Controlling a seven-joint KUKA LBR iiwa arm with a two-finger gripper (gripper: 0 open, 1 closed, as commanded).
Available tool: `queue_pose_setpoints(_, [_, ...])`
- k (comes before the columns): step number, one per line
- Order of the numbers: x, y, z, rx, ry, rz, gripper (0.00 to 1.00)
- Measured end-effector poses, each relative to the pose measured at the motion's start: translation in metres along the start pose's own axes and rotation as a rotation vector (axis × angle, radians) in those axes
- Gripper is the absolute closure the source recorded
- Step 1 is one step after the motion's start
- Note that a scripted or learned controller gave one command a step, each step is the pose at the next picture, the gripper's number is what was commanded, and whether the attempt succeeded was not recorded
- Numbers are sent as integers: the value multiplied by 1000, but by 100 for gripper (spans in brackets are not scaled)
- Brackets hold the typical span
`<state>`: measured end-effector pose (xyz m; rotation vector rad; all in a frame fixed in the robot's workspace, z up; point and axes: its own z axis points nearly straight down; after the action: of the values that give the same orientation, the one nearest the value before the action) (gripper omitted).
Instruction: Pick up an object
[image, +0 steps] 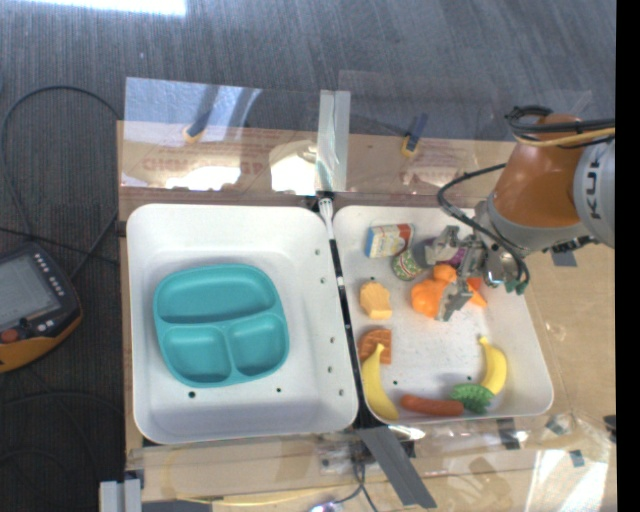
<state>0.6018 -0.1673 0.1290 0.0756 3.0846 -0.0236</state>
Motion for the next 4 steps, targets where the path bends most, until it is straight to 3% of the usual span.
queue_pose_setpoints(4, [-4, 2, 2, 3, -7, 65, 0])
